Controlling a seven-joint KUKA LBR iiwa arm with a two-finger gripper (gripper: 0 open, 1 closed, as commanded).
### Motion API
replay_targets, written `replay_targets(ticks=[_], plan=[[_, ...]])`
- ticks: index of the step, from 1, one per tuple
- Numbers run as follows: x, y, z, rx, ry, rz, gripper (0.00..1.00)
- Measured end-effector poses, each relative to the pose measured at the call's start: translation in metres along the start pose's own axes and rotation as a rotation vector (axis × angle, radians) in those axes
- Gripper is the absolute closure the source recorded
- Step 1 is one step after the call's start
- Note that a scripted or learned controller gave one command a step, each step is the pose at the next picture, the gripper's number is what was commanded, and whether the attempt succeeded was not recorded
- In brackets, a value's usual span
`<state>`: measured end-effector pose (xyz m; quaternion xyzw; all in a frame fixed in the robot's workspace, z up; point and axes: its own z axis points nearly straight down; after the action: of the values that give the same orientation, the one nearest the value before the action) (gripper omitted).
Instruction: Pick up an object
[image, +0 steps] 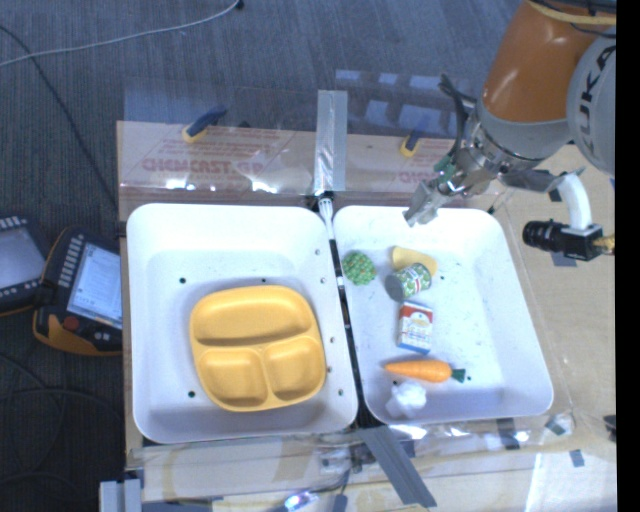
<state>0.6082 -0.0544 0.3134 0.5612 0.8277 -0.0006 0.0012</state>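
Note:
The right bin (505, 300) holds a green ball-like item (359, 267), a yellow wedge (412, 257), a small green can (411, 282), a red and white carton (415, 328), an orange carrot (420, 371) and a white lump (408, 397). My gripper (424, 207) hangs over the bin's far edge, above and behind the yellow wedge, clear of every item. Nothing is between its fingers that I can see.
The left bin (160, 250) holds a yellow divided tray (258, 345). A taped ridge (334, 270) separates the two bins. A handheld pendant (78, 290) lies on the floor at the left. Clamps (203, 123) sit on the back board.

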Motion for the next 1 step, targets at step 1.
replay_targets(ticks=[1], plan=[[-0.0784, -0.0268, -0.0862, 0.000, -0.002, -0.088, 1.00]])
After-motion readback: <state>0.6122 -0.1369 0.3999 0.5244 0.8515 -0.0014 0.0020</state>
